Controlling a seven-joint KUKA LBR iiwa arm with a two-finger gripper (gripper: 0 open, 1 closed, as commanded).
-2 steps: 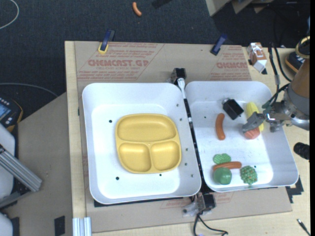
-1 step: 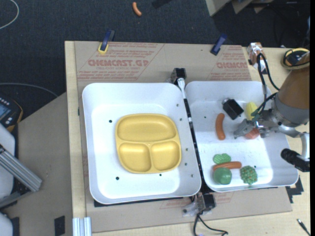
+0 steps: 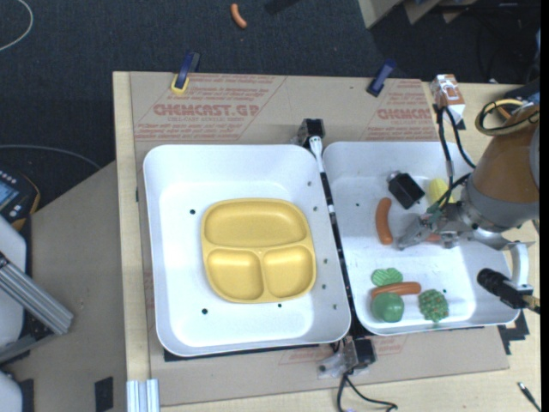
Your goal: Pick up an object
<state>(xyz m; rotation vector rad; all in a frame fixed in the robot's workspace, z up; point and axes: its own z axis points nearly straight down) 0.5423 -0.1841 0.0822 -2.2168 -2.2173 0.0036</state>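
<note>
In the left bin (image 3: 171, 230) sits a yellow divided plate (image 3: 257, 249). My likely target, the orange sausage (image 3: 384, 220), lies flat in the right bin (image 3: 360, 178), its long axis running near-to-far. The gripper (image 3: 422, 234) hangs just right of it; clenched or released, I cannot tell. Closing off-centre could roll the sausage away.

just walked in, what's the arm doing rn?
The grey arm reaches in from the right, its hand low in the right bin, just beside an orange sausage. I can't see anything held in the hand. A cluster of green toy food lies nearer the bin's front edge. In the left bin, a yellow divided tray sits alone.
</note>
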